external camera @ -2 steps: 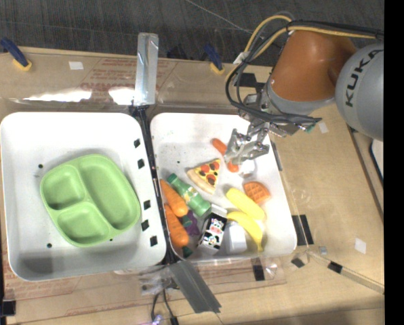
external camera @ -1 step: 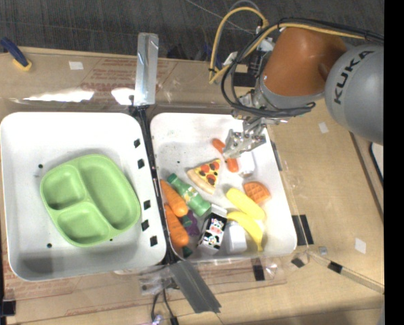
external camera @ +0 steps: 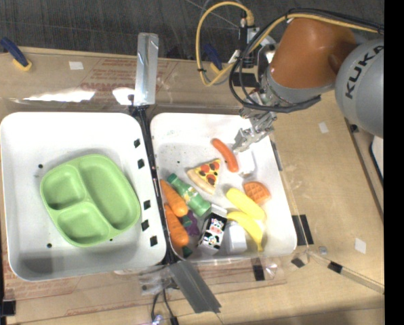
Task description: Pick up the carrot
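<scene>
Poised over the right bin (external camera: 283, 181) beside a sausage (external camera: 225, 154), hand (external camera: 248, 138) grip impossible to tell. Carrot (external camera: 174, 199) along the bin's left wall, against a green bottle (external camera: 190, 193). Best approached along its length, clear of the wall.

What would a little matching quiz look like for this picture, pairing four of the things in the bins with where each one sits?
Things:
1. green divided plate
2. carrot
3. hot dog
4. bananas

Places:
A. right bin, just below the gripper
B. right bin, along its left wall
C. alone in the left bin
D. right bin, toward its right wall, below the small orange waffle-like piece

Pairs: 1-C, 2-B, 3-A, 4-D
</scene>
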Action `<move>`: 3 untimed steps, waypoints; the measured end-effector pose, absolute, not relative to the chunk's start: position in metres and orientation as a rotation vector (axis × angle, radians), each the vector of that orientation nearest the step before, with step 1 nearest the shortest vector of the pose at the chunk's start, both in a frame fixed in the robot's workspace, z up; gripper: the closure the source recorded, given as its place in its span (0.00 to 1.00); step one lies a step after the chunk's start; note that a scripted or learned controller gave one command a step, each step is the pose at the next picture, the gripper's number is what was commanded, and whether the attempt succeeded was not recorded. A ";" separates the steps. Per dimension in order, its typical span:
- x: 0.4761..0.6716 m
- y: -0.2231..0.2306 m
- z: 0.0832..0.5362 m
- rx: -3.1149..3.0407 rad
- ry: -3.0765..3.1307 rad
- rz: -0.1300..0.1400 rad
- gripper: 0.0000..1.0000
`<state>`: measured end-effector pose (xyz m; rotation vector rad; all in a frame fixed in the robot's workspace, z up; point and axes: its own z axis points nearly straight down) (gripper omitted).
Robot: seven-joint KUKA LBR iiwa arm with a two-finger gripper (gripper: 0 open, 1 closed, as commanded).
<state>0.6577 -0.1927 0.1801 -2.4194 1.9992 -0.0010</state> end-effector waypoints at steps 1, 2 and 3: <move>0.658 -0.189 0.184 -2.742 1.525 -0.002 1.00; 0.657 -0.167 0.156 -2.823 1.376 0.008 1.00; 0.647 -0.149 0.181 -3.044 0.758 -0.005 1.00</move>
